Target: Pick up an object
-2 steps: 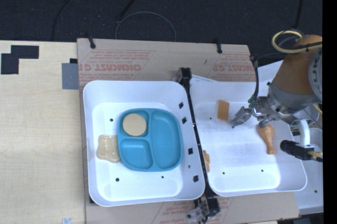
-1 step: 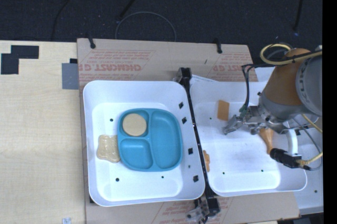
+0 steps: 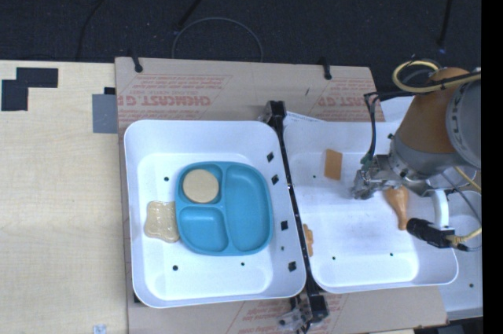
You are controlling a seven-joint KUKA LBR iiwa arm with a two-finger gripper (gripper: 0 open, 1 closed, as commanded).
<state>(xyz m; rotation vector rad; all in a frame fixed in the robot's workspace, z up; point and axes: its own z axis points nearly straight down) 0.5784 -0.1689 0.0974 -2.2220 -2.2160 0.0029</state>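
Fingers of the gripper (image 3: 363, 187) sit low in the right bin (image 3: 346, 269), grip state indeterminate (orange block (image 3: 333, 164) nearby); pickup unconfirmed.

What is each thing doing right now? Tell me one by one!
blue tray: flat in the left bin, three compartments.
round cracker: lying in the tray's top-left compartment.
pale biscuit: on the bin floor, touching the tray's left edge.
orange block: lying alone in the right bin.
orange carrot-shaped piece: lying in the right bin beside the gripper.
gripper: low over the right bin.
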